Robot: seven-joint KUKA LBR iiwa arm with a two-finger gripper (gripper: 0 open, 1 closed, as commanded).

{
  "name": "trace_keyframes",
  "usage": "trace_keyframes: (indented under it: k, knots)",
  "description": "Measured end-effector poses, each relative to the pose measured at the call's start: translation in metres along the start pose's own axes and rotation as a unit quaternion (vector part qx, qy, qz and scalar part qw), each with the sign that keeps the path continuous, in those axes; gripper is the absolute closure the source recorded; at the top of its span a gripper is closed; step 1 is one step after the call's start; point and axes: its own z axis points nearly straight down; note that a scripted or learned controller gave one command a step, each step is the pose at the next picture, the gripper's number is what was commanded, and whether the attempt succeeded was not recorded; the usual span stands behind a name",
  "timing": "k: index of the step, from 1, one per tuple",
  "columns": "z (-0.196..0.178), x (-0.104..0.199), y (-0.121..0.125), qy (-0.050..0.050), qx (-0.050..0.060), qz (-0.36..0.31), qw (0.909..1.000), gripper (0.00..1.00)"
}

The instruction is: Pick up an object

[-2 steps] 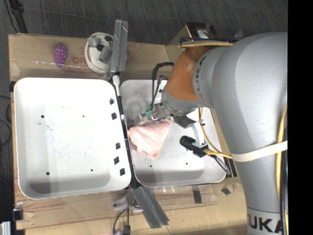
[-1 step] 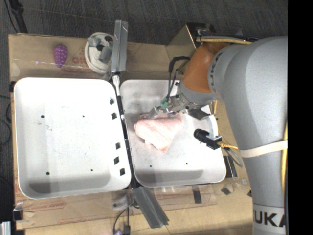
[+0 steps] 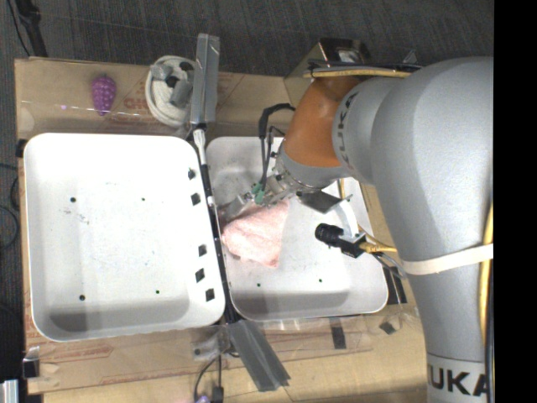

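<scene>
- The grey arm (image 3: 428,183) reaches in from the right and covers much of the right side of the view, its orange band (image 3: 315,133) just above the wrist and over the upper part of the right bin
- The tabletop (image 3: 50,82) is brown board, carrying two shallow white bins side by side
- The left bin (image 3: 109,233) is the wider of the two as seen here; its floor shows a few small dark dots
- The right bin (image 3: 310,296) is partly hidden under the arm; its lower floor and front rim are in sight
- A grey bar (image 3: 204,82) stands at the top of the seam between the bins, with small black clips down the seam below it
- A pink cloth (image 3: 256,233), crumpled and pale, lies on the floor of the right bin near its left wall, about mid-way down
- A white coil (image 3: 168,91) sits on the tabletop above the left bin, just left of the grey bar
- The tool (image 3: 262,194) is low in the right bin, just above the upper edge of the cloth, with a small green part at its tip; whether it is open or closed cannot be told, nor whether it touches the cloth
- A small purple thing (image 3: 103,93) lies on the tabletop near the upper left corner, well apart from the bins' contents
</scene>
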Motion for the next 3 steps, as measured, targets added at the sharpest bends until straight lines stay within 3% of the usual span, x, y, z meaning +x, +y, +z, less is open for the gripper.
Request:
trace_keyframes:
  k: [1,3]
  knots:
    - [0.000,0.007,-0.055,-0.001,0.000,0.016,0.9999,0.00]
    - [-0.001,0.001,-0.059,-0.001,-0.001,0.029,0.9996,0.00]
